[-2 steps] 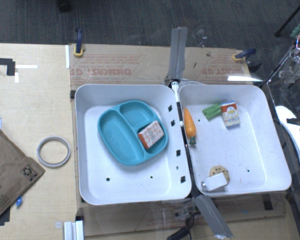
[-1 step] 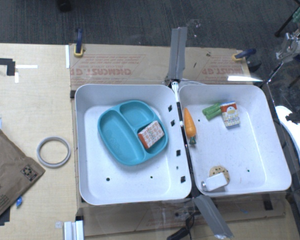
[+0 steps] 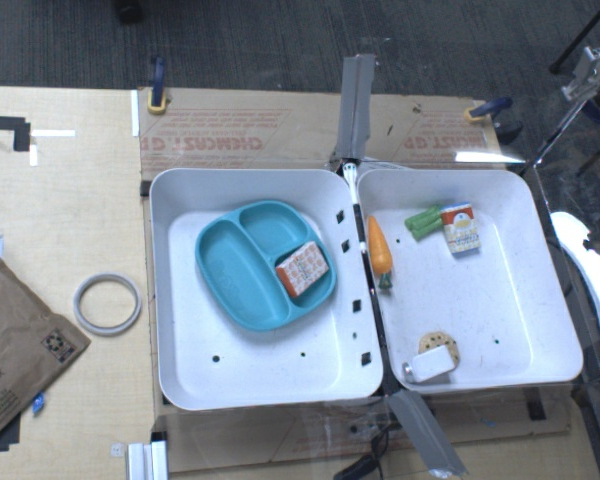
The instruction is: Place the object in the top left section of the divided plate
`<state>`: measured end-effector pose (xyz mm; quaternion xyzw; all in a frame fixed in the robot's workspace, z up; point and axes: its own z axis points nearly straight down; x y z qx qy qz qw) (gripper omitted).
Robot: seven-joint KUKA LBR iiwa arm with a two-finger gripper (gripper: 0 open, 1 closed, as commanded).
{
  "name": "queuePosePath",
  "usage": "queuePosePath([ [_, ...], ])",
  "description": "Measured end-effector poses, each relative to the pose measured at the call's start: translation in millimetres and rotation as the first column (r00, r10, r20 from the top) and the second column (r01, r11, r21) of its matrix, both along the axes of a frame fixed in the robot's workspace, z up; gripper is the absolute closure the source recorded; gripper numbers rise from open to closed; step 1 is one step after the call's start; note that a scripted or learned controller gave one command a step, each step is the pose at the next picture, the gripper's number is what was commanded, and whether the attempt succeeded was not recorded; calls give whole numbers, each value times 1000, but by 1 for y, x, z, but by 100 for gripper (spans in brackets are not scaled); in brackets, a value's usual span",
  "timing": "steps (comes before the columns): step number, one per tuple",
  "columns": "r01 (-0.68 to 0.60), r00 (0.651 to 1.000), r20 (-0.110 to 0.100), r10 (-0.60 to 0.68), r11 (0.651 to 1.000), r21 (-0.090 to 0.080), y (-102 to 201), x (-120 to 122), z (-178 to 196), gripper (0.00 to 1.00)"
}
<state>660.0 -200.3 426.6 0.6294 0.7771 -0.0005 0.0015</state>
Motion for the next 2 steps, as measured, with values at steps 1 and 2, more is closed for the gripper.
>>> queuePosePath([
  [1, -453, 892, 0, 453, 892, -1, -22, 0, -3, 100],
  [2, -783, 622, 0, 783, 622, 0, -21, -8, 3, 100],
])
